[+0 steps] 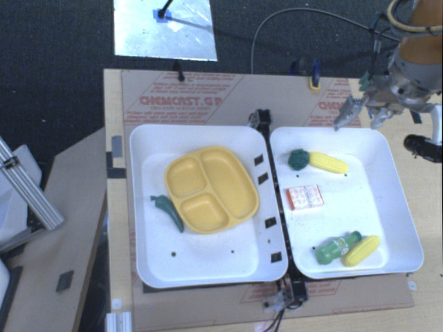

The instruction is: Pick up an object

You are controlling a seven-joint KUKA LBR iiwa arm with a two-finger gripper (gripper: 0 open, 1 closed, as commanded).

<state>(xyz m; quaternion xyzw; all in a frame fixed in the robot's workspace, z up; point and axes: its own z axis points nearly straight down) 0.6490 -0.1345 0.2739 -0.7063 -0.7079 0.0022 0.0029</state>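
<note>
My gripper point(361, 117) hangs over the back rim of the right bin point(398, 178), at the upper right. Its two fingers are spread, so it is open, with nothing between them. Below it in the right bin lie a yellow corn cob point(328, 162) with a dark green piece point(299, 159) at its left end, a small red-and-white box point(304, 197) in the middle, and a green bottle point(336, 248) beside a yellow oblong toy point(363, 250) near the front. All of these lie apart from the gripper.
The left bin point(149, 254) holds a yellow divided plate point(211, 189) and a green chilli point(168, 211) at the plate's left. A black divider with clips point(275, 199) runs between the bins. A cable point(291, 16) arcs behind the bench.
</note>
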